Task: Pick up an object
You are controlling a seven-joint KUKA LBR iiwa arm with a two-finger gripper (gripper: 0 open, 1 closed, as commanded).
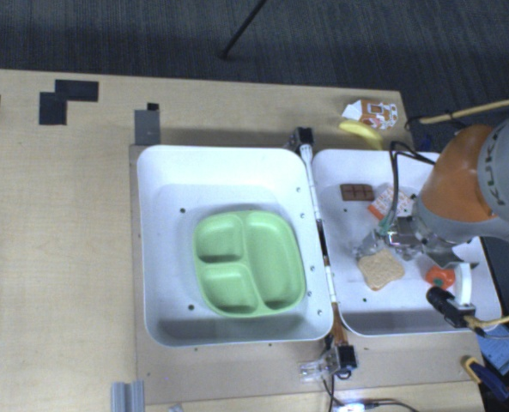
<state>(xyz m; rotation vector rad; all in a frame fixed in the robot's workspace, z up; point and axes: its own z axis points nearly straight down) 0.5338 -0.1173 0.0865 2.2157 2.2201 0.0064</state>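
1. Light wooden bench: wide bare stretch on its left half; black tape marks along the far left edge.
2. Left shallow white bin: sits mid-bench, its right rim touching the other bin's left rim.
3. Grey arm with orange band: comes in over the right bin's right edge, covering the far right corner of that bin.
4. Right shallow white bin: open floor along the near edge and in the near left corner; far left corner also bare.
5. Pale green three-compartment plastic tray: centre of the left bin, tilted a bit, clear of all four walls, with a free margin all round.
6. Two-finger gripper: low over the middle of the right bin, right at the far edge of the toast; cannot tell how the jaws stand.
7. Tan toast-shaped toy slice: flat on the right bin floor, centre, slightly toward the near edge.
8. Brown rectangular chocolate-bar piece: near the far left of the right bin, apart from the toast.
9. Small orange-red toy piece: by the right bin's right edge.
10. Yellow banana-shaped toy: on the bench just beyond the right bin's far rim.
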